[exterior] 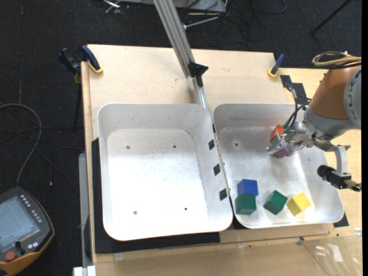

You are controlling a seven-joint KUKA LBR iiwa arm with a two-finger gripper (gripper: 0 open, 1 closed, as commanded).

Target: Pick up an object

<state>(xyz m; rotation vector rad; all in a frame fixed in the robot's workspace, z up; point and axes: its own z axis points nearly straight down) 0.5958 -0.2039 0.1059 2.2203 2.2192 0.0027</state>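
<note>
My gripper (281, 145) hangs low over the upper middle of the right bin (253, 119), reaching in from the right. A small purple-grey object (282, 152) lies right under its tip, and a small orange-red piece (278, 131) shows just beside it; whether either is held is hidden by the wrist. Along the bin's front lie a blue cube (248, 187) touching a dark green cube (245, 204), then a lighter green cube (275, 202) and a yellow cube (298, 203). These cubes sit well below the gripper, apart from it.
The left bin (115, 125) sits beside the right one, their walls meeting at the middle. A slanted metal rail (175, 30) crosses the bench's back. Clamps sit at the bench corners (92, 59). A teach pendant (20, 226) lies on the floor at the left.
</note>
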